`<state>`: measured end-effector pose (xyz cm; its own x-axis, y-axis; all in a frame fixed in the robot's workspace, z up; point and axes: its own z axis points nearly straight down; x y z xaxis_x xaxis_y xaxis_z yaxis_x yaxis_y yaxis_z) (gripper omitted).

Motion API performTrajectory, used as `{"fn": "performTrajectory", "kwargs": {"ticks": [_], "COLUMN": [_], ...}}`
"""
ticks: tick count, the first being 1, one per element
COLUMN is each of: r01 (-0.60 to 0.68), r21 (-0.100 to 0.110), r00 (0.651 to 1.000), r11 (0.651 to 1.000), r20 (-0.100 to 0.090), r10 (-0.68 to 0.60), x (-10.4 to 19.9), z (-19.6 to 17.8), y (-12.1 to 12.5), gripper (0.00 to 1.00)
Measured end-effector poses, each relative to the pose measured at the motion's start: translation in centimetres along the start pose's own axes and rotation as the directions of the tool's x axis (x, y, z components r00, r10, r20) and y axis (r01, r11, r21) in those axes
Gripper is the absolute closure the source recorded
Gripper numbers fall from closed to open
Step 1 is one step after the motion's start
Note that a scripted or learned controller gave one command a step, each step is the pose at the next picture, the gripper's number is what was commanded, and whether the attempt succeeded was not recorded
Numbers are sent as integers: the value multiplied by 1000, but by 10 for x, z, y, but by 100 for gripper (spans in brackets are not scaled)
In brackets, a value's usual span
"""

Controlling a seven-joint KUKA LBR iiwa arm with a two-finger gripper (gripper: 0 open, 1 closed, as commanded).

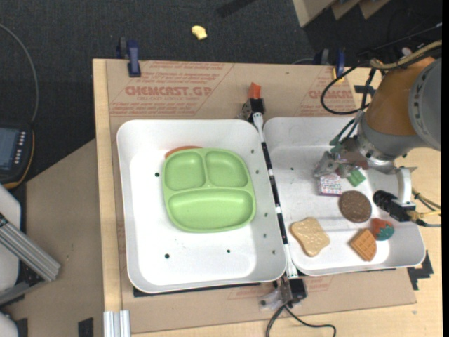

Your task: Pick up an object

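The right bin (pixel 295 142) holds a small pink-and-white packet (pixel 330 184), a green piece (pixel 356 176), a round brown cookie (pixel 355 206), a slice of toast (pixel 310 236), an orange cracker (pixel 364 244) and a red-and-teal item (pixel 382 229). My gripper (pixel 337 161) is low over the bin, just above the pink packet and beside the green piece. The grey wrist with its orange band (pixel 393 107) reaches in from the right and hides part of the fingers.
The left bin (pixel 140 209) carries a green divided plate (pixel 208 189) with something orange-red peeking from under its far edge (pixel 181 149). Black clips (pixel 255 108) join the bins. Cables (pixel 351 90) run along the back right. A yellow scrap (pixel 200 31) lies on the floor.
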<state>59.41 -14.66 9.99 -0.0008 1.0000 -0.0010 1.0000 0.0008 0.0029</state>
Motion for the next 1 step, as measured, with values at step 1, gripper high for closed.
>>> {"fn": "performTrajectory", "kwargs": {"ticks": [1], "r01": [6], "r21": [-6], "r00": [1000], "r11": [1000], "r20": [-1], "r10": [-6], "x": [71], "z": [-90], "y": [12], "gripper": [100]}}
